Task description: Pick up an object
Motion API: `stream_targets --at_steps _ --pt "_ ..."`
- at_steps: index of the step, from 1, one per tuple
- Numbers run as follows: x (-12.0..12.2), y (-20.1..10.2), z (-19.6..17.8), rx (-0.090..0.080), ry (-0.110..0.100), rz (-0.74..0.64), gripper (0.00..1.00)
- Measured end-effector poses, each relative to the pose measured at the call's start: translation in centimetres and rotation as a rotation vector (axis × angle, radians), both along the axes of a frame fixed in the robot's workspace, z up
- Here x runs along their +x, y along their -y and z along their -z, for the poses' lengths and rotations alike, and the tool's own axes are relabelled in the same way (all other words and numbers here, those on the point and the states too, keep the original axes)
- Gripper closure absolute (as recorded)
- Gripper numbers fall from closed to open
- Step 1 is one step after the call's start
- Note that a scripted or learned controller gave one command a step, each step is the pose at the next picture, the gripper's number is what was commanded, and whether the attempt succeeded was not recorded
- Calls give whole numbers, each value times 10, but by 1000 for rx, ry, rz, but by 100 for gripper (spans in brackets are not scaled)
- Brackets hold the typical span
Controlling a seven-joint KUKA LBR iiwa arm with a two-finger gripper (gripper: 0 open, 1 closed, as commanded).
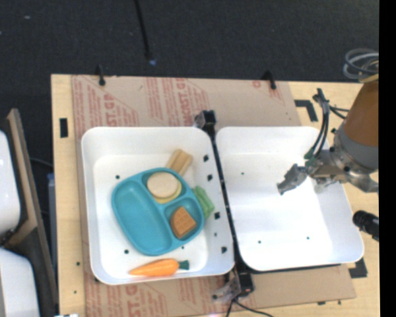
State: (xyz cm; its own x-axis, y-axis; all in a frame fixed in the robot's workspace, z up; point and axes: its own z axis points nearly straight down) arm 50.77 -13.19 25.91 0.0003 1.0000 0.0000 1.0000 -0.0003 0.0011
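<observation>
Left bin [92, 177], near to far: toy carrot [160, 267]; blue divided tray [140, 220] holding a brown toast piece [183, 222] and round cracker [164, 185]; tan block [179, 161]. Right bin [330, 243]: hand [292, 180] above floor, nothing visibly gripped.

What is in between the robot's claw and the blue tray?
In the camera view, bare white bin floor and the bins' black divider lie between gripper and blue tray.

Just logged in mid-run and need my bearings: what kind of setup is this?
Most likely a lab bench for robot picking trials: two shallow white plastic bins side by side on a plywood board, toy food such as an orange plastic carrot, and the grey arm's gripper over the right bin.
</observation>
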Motion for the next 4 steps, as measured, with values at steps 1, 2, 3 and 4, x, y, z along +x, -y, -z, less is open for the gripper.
stream_targets --at_steps 1,2,3,4 --pt "4 13 51 0 -5 1 0" --pt "26 13 102 0 -4 0 0" --pt "24 12 90 0 0 1 0" --pt "18 12 61 -1 2 1 0"
